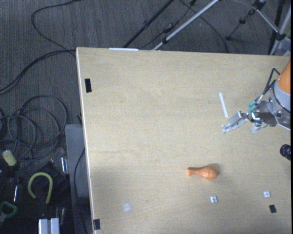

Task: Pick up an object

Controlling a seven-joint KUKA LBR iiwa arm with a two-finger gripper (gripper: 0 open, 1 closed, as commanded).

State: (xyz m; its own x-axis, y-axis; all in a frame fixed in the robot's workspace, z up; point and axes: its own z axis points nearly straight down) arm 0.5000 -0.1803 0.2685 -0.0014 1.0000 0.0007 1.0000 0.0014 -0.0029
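An orange pear-shaped object [202, 172] lies on its side on the light wooden bench top [151, 111], toward the front right, with its narrow end pointing left. A thin white stick [223, 105] lies farther back. My gripper [232, 125] reaches in from the right edge, its silver tip pointing left just below and right of the stick, well behind the orange object. Nothing shows in its grasp. The orange band of the arm [285, 80] sits at the right edge.
Small marker tags dot the bench: a black one [88, 85] at the back left, and white ones [213, 199] near the front. The bench's left edge drops to a floor with cables [29, 126] and tools. Tripod legs [195, 13] stand behind.
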